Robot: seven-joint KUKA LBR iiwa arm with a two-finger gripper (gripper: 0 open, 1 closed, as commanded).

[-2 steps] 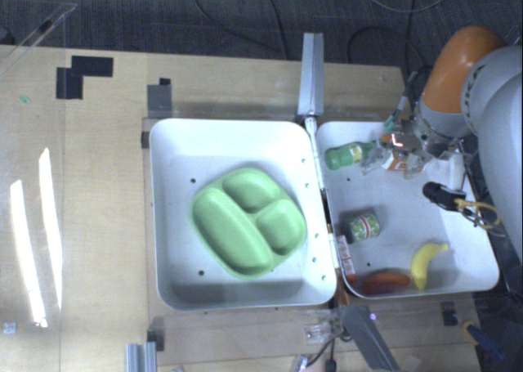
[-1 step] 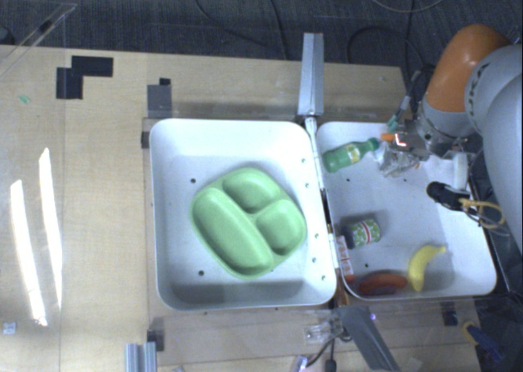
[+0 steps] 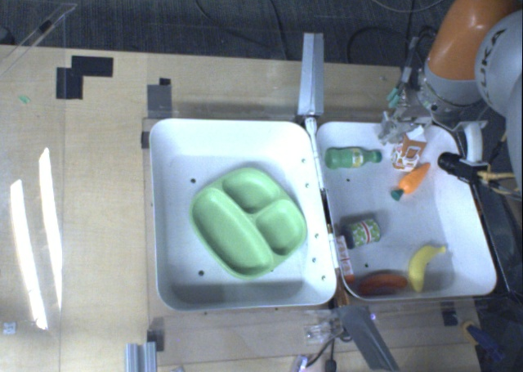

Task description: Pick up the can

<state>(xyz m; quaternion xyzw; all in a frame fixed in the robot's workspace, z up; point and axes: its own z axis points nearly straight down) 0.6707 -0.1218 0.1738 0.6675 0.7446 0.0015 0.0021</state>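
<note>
A robot arm (image 3: 482, 43) reaches in from the right over a bench w/ two white bins, its gripper (image 3: 398, 125) hovering above the far corner of the right bin (image 3: 458, 235), just beside a small orange-and-white carton (image 3: 409, 152). The gripper's state can't be told from this angle; nothing is seen gripped in it.

The can (image 3: 362, 231), lying on its side w/ a green-and-red label, sits near the right bin's left wall, toward the front, well apart from the gripper. Between them lie a green bottle (image 3: 352, 157) and a carrot (image 3: 411, 180); a banana (image 3: 425, 265) and a dark red item, poss. a sausage or pepper (image 3: 382, 283), rest at the front edge. The left bin (image 3: 172, 199) holds a green divided plate (image 3: 248, 221).

Progress, judged from the layout: pickup not yet begun. The can is untouched and not lifted. Left to do: travel across the bin to a spot above the can, descend, close on it, raise it. The can's side-lying, round body near the wall may make the grasp tricky, w/ some risk of rolling.
</note>
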